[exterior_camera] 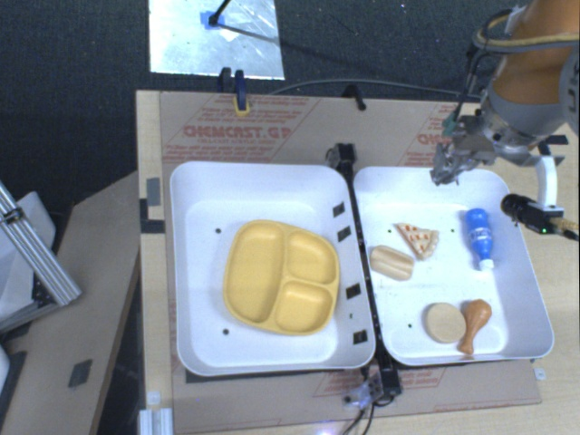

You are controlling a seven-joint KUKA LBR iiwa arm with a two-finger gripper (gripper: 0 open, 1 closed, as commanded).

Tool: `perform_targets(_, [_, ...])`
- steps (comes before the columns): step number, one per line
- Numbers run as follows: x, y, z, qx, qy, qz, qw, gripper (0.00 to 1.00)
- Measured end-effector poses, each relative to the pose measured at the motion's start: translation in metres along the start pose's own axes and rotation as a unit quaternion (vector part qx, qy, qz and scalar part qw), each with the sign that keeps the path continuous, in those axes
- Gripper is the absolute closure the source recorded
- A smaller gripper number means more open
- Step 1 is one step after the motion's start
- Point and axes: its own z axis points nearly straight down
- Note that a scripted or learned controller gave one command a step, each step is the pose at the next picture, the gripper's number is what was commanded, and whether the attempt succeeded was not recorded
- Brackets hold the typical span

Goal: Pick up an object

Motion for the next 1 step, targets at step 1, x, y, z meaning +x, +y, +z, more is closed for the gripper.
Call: perform_targets(1, [0.05,-0.0237,0.0045,0.0,0.0,0.0,1.0,1.0])
